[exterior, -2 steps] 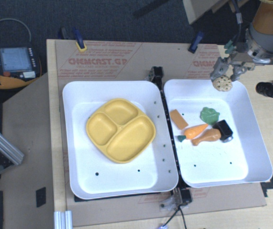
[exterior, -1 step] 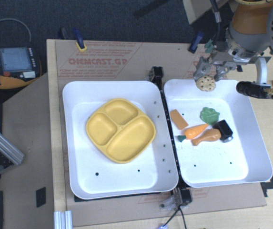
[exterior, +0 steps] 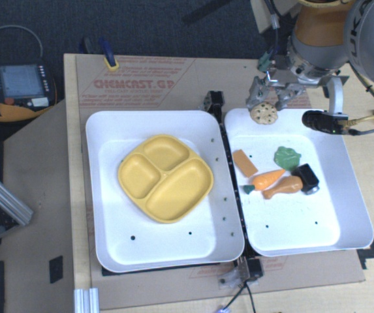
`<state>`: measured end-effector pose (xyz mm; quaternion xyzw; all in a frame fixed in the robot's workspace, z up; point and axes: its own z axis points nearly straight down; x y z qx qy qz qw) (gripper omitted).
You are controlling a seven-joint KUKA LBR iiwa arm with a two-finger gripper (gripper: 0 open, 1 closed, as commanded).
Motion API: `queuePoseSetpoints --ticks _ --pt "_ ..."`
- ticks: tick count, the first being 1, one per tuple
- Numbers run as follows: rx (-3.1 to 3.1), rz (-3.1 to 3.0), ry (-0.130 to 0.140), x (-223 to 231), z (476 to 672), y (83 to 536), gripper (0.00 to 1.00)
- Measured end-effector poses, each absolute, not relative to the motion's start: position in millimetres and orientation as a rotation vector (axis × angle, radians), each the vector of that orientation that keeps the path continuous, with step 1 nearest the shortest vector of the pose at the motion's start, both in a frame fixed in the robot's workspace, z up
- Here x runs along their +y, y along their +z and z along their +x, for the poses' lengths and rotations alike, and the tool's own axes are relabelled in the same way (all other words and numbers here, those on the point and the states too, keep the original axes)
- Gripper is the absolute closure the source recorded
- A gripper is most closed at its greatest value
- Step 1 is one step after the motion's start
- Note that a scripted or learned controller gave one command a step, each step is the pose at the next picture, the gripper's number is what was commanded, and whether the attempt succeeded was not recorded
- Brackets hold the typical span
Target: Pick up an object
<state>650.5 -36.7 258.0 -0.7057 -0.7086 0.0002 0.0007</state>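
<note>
A smooth yellow divided plate [exterior: 166, 177] is sitting in the left bin [exterior: 102, 175]. In the right bin [exterior: 317, 230], a glossy carrot [exterior: 265, 179] is lying with its long axis across the bin, tip pointing left, touching a tan drumstick shape [exterior: 284, 186] beside a black block [exterior: 306, 177]. Farther back, the gripper [exterior: 265, 106] is pinching a round speckled cookie [exterior: 264, 113] above the bin's far rim.

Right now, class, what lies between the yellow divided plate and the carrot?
In the camera view, the adjoining bin rims and an orange slab lie between the yellow divided plate and the carrot.
</note>
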Motion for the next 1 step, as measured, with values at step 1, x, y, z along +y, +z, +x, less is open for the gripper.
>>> queuePoseSetpoints --ticks 1 --pt "-2.224 -2.215 0.001 10.9 644.9 259.8 1.00"
